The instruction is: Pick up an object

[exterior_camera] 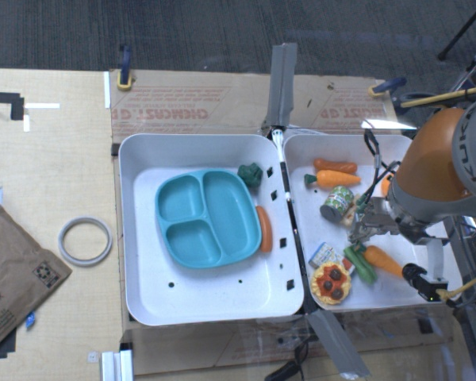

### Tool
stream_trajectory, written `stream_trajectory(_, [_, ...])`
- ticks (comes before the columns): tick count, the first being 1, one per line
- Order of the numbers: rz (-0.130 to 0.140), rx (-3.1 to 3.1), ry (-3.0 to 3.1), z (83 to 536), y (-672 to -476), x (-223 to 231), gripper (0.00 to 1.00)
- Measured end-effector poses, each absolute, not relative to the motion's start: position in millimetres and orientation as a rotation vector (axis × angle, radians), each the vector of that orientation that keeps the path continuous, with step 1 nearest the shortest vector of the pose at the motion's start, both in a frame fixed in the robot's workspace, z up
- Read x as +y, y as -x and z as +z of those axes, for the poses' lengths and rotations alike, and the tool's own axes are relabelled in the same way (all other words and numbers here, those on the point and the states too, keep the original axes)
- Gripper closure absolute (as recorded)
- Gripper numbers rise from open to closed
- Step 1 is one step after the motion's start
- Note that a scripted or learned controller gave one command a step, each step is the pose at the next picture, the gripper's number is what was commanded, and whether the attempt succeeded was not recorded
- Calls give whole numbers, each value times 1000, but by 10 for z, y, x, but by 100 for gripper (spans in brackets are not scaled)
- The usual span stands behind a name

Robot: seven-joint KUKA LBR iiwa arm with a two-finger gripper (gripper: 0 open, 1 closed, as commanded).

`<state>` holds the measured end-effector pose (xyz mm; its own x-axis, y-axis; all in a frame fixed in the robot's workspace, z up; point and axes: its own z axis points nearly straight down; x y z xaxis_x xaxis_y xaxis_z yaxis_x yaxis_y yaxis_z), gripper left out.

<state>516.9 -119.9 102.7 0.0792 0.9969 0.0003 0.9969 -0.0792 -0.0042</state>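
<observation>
Two white bins, and the right bin (333, 143) is our landmark. Left of it, the other bin carries a blue divided tray (209, 217). The arm (436, 165) comes in over the landmark bin's right side, with the gripper (363, 230) low near the bin's middle. Whether it is spread or pressed together, I cannot tell. Just below and right of the gripper lies a carrot (383, 260), long axis slanting down toward the bin's right wall. A small can (336, 205) sits just up-left. The carrot looks the likeliest pick.
</observation>
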Motion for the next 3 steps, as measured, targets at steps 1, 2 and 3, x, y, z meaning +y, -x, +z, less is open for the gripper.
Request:
stream_trajectory(1, [3,-2056,2374,909,-5651,-1016,100])
stream_trajectory(2, [3,-1919,2487,1915,-6062,-149,100])
stream_trajectory(3, [8,-1759,2601,1903,-5631,-265,100])
